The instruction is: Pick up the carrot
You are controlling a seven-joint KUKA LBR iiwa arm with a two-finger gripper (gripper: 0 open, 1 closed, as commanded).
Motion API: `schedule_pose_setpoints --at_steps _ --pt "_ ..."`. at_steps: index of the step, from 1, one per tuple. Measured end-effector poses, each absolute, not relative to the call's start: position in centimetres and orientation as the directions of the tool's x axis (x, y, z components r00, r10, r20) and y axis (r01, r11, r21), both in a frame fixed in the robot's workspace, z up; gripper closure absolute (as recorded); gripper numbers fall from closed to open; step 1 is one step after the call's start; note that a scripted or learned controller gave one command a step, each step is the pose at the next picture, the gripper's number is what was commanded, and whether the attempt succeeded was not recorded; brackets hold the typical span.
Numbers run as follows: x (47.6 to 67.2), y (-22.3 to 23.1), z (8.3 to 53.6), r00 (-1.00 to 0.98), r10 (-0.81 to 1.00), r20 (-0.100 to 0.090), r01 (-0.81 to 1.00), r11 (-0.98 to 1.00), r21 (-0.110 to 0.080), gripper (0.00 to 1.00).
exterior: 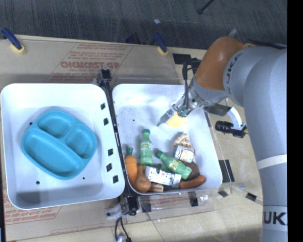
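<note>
Currently the carrot [132,169] lies in the right bin [136,102], against its left wall near the front corner, touching a brown potato-like item [142,185]. Two green bottles [145,148] and a small carton [162,177] lie just beside it. The jaws [178,113] hang over the bin's rear half, well apart from the carrot, directly above a yellow item [178,121]; their opening cannot be determined. The left bin [10,185] holds a blue divided tray [59,142].
</note>
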State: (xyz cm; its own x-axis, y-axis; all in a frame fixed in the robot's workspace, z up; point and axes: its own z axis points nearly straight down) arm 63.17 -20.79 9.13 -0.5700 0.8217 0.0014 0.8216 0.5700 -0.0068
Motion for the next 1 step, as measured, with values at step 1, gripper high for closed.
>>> schedule_pose_setpoints --at_steps 1 --pt "63.53 -20.71 10.67 -0.577 0.817 -0.005 0.817 0.577 -0.003 1.0"
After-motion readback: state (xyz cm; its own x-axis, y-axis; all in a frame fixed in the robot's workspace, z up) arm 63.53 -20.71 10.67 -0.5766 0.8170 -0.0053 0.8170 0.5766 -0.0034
